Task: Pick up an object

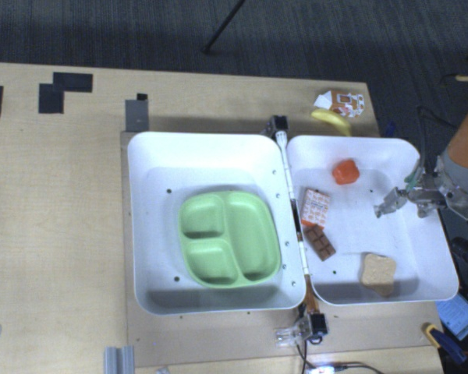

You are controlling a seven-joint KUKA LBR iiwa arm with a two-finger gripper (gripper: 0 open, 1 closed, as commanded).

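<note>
A robotics lab or test cell is suggested by the setup. 2 shallow white bins (144, 209) are fixed side by side on a plywood counter (54, 232), with black marker patches (62, 90) stuck to its surface and loose cables (316, 349) clipped at the near edge. Grey carpet (140, 14) is seen beyond.

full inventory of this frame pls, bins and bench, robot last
Left bin: 1, white, left on bench.
Right bin: 1, white, beside it.
Divided plate: 1, green, three compartments, in left bin.
Tomato-like item: 1, orange-red, right bin, far end.
Packet: 1, red and white, right bin, left side.
Chocolate bar: 1, brown, just below packet.
Bread slice: 1, tan, right bin, near corner.
Banana: 1, yellow, on bench beyond right bin.
Gripper: 1, grey, over right bin, holding nothing visible.
</note>
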